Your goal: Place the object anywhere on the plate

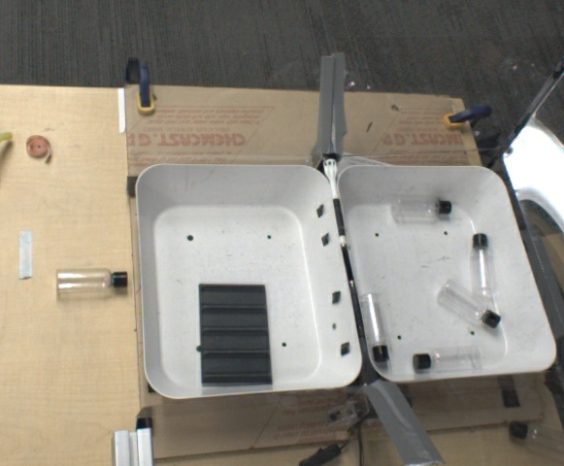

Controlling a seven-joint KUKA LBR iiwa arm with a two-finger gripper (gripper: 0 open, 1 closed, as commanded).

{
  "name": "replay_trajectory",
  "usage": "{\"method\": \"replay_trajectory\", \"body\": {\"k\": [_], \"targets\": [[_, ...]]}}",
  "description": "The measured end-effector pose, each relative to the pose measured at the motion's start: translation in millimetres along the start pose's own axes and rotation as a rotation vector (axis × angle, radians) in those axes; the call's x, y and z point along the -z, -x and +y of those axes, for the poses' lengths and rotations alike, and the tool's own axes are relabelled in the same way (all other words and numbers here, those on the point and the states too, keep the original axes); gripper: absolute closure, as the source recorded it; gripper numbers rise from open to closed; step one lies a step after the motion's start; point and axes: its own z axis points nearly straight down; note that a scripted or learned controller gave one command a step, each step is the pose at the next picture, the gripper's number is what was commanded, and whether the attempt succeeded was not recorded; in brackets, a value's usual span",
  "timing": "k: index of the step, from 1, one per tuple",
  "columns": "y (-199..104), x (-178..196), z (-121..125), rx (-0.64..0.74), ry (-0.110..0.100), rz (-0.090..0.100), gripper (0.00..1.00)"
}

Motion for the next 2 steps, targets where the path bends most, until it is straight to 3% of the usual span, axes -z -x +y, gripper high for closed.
{"method": "replay_trajectory", "body": {"k": [1,2], "targets": [[64,0,-13,-0.001,-0.001,0.0,0.0],[-2,-1,-40,0.002,0.001,0.0,0.0]]}}
